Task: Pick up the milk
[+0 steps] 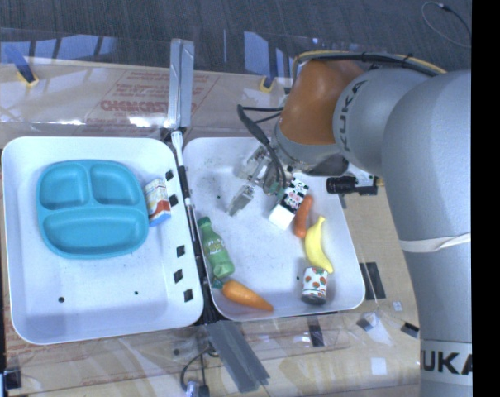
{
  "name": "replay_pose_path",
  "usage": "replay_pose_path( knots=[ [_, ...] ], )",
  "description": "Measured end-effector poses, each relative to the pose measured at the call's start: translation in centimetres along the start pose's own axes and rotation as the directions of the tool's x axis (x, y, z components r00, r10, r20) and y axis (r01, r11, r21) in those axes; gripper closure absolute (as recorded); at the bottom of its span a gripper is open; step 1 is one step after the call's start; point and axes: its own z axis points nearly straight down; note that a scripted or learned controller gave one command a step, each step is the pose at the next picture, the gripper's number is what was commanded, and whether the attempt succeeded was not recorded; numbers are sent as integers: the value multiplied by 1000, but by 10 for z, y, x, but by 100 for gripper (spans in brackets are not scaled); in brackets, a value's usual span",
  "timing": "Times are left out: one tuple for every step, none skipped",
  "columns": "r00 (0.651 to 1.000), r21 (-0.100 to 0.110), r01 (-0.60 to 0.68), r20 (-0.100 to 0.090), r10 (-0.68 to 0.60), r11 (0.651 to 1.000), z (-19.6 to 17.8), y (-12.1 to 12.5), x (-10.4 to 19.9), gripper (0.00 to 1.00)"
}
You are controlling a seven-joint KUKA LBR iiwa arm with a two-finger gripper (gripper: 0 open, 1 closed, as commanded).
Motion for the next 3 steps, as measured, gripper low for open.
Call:
replay_pose_path(
  knots=[
    [999,-1,50,6,-50,999,-2,-60,-41,0],
    [987,0,162,0,-162,987,0,-17,-19,0],
    [961,0,277,0,-277,961,-20,-34,6,0]
  ],
)
